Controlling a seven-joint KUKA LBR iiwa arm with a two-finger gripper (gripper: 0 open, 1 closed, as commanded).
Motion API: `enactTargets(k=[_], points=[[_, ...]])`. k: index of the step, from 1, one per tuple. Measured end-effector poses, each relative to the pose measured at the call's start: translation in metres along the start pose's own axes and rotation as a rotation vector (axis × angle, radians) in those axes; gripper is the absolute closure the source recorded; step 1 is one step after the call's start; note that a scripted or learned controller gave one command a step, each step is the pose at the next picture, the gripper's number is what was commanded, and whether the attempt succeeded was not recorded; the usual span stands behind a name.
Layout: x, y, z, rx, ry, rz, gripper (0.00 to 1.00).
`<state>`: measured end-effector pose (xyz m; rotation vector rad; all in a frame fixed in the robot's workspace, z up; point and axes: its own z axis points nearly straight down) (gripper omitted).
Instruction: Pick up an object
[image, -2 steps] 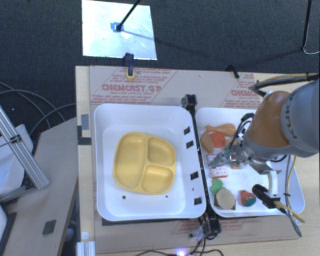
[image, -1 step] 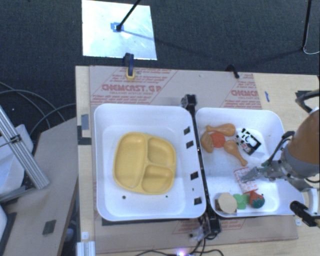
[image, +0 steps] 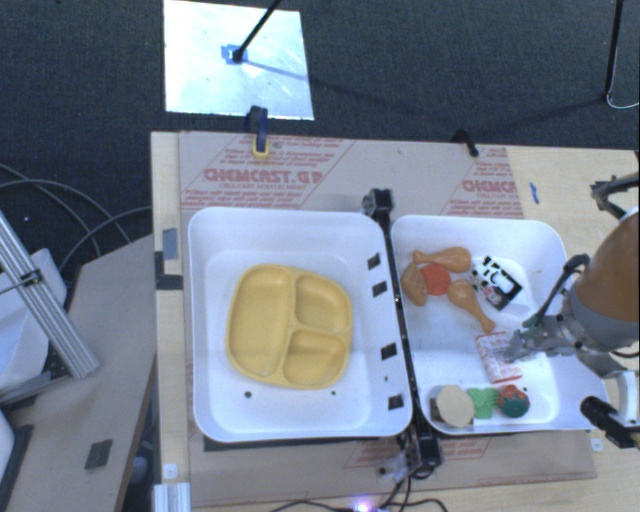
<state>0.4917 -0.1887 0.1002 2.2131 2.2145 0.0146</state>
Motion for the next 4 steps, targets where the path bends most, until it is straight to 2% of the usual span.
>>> enactTargets(k=[1,2,3,4], points=[[-0.019,0.068,-0.067,0.001,-0.005,-0.005,1.00],[0.042,0.079,-0.100,0.008,0.002,-0.009,1.00],[0.005,0.031,-0.089,0.016,-0.001,0.004,1.00],[0.073,-0.003,-0.126,0.012,0.004,-0.008,1.00]])
